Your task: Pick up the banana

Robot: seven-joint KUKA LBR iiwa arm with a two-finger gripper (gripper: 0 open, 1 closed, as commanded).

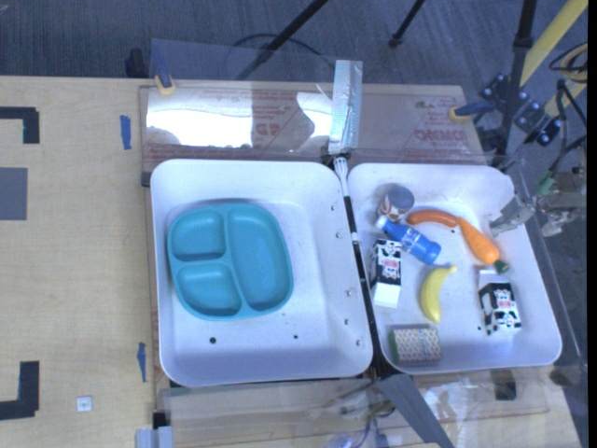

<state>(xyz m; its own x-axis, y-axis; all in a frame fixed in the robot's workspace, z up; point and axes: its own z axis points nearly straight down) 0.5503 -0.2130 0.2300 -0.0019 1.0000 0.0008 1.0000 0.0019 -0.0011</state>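
The yellow banana lies in the right bin, a little right of the bin's middle, with its stem end pointing up toward the carrot. My gripper hovers at the bin's upper right rim, up and to the right of the banana and well apart from it. Nothing is visibly held in it. The arm behind it is partly lost in the clutter at the right edge.
Around the banana are an orange carrot, a blue bottle, two cow-print cartons, a grey cup and a speckled block. A teal divided plate sits in the left bin.
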